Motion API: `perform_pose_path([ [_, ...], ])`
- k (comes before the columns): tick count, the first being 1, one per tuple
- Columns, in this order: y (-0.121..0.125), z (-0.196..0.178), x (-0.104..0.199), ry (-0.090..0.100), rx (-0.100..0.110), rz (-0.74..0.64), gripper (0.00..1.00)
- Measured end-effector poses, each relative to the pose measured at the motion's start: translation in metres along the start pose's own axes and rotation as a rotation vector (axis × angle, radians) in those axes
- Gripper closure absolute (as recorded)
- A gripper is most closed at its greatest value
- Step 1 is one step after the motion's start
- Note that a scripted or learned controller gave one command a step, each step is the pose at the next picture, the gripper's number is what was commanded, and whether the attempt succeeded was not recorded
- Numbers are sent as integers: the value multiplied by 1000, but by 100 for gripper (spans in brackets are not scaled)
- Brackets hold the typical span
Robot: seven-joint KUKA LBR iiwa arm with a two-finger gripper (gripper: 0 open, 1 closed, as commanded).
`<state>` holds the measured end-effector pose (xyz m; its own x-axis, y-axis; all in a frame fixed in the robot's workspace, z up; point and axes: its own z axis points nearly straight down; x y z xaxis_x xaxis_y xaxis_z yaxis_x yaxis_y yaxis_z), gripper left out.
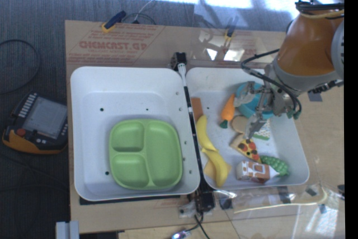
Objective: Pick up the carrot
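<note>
Bench: brown board with red lettering, on a dark carpeted floor striped by window light along the top.
Left bin: white and shallow, holding a green divided plate with three compartments, low and right of the bin's middle.
Right bin: white, touching the left bin along a dark seam, and crowded with toy food.
Carrot: orange with a green stub at its lower end, lying tilted in the upper middle of the right bin, just left of the gripper and apart from it.
Banana: yellow, running down the left side of the right bin, its lower end near the front wall.
Pizza slice: lying just below the gripper, right of the banana.
Other pieces: a green bumpy item and a small white-and-brown one sit near the front right corner.
Arm: orange-banded, reaching in from the right over the far corner of the right bin.
Gripper: hanging over the right bin's middle above a teal object; its tips seem blurred against the clutter, so I cannot tell whether it is released or clenched, and nothing is plainly between them.
Floor items: a handheld controller with a grey screen lies left of the board.
</note>
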<state>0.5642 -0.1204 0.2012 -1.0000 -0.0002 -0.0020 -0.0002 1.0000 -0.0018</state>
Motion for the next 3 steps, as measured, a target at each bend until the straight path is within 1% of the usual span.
perform_pose_path([
  [1, -42, 110, -39, -14, -3, 467, 0],
  [2, 19, 110, -65, -14, -4, 775, 0],
  [3, 18, 97, -68, -23, -2, 773, 100],
])
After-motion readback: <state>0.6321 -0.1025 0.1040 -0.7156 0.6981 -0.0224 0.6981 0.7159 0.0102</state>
